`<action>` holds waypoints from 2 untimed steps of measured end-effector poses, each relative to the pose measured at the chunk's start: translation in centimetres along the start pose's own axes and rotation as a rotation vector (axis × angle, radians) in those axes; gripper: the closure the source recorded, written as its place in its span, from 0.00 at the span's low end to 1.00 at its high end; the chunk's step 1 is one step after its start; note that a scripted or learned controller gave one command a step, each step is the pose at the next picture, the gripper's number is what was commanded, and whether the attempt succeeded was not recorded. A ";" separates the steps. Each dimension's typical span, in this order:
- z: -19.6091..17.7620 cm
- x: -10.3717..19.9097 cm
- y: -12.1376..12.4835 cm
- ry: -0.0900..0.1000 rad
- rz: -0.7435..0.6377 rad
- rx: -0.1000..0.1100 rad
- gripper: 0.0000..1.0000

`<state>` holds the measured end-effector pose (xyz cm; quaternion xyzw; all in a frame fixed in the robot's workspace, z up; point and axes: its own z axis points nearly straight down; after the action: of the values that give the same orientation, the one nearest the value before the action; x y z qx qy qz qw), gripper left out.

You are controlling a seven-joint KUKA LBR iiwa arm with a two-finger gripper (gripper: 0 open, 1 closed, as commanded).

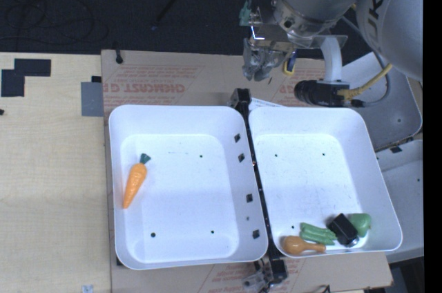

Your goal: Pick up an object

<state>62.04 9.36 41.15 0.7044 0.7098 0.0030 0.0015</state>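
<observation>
Camera view: gripper [261, 70] raised beyond the bins' far rim; finger state could not be told.
Carrot [135, 180] was noted well below-left of it in the left bin [173, 120]; judged light, rigid, slick; best taken mid-body.

Beyond the bins, on the brown cardboard sheet [173, 81] under them, I see red print lying reversed from my side; its letters are too blurred to spell with confidence. More red print marks the cardboard's near edge, too small to read.
</observation>
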 end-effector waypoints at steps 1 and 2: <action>-13.1 -2.4 2.5 -0.002 0.007 -0.006 1.00; -1.0 -12.6 2.1 -0.005 0.018 0.021 1.00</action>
<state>64.26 -3.20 42.11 0.7109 0.7033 -0.0065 -0.0041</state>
